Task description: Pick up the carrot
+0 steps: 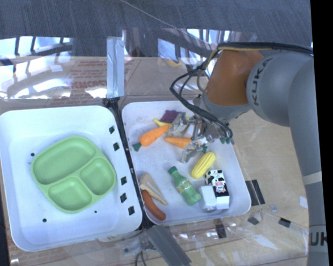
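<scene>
- Grey arm w/ orange band reaches in from right, closest to camera.
- Hand low in right bin; can't tell if clenched or released.
- Carrot lies left of hand, near bin's left wall; smaller orange piece just beside hand.
- Corn, green bottle, hot dog nearer front.
- Green plate in left bin.

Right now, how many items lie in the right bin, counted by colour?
Orange: 3, carrot, second carrot, hot dog
Yellow: 2, corn cob, banana
Green: 1, bottle
Purple: 1, purple piece
Black and white: 1, milk carton
White: 1, white block
Total: 9
</scene>
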{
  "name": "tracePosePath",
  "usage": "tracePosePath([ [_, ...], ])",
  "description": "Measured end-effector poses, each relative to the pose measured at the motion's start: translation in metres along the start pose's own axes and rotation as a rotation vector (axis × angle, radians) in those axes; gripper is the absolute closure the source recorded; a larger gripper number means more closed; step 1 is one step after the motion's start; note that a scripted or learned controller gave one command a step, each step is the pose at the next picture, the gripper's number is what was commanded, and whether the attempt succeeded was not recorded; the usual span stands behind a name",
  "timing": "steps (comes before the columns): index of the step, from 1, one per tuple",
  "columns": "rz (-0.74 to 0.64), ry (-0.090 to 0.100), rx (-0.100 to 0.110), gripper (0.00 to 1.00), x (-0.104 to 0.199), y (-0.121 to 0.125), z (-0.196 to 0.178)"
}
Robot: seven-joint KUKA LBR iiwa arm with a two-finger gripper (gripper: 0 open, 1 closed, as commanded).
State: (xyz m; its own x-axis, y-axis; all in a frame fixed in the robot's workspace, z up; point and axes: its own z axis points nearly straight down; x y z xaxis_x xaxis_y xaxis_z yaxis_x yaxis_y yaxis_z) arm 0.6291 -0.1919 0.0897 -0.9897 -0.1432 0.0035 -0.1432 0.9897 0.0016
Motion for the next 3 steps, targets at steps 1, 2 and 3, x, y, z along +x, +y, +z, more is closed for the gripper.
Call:
tracePosePath([
  [1,-0.035,-0.005,0.000,0.00,0.050,-0.004,-0.003],
  [2,-0.560,-0.005,0.002,0.00,0.035,0.040,-0.002],
  [3,-0.613,-0.001,0.000,0.00,0.048,0.032,-0.002],
])
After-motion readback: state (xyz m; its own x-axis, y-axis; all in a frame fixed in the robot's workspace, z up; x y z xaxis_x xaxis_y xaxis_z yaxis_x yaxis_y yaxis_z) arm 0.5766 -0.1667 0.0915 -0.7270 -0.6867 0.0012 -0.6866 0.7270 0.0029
